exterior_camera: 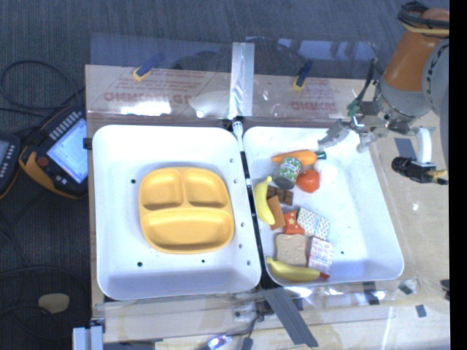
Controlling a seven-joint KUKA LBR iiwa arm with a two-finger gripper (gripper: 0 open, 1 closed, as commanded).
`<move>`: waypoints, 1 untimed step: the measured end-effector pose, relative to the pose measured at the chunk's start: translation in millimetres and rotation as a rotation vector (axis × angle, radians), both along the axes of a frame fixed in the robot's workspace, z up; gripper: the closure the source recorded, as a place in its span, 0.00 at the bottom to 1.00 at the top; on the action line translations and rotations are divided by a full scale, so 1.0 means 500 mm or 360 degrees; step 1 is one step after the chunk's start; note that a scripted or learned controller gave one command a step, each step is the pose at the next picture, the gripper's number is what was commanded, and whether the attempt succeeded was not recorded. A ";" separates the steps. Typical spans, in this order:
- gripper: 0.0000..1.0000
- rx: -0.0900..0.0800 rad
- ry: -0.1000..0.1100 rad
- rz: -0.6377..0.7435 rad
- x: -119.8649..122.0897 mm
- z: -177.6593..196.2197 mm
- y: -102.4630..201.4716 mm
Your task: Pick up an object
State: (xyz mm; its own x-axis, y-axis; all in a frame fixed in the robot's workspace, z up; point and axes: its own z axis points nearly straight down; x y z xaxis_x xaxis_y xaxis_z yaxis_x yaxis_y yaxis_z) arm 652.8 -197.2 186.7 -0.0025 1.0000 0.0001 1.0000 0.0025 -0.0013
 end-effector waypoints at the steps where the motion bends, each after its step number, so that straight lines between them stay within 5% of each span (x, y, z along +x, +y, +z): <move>1: 0.00 -0.0005 -0.0007 0.0143 0.030 -0.172 0.044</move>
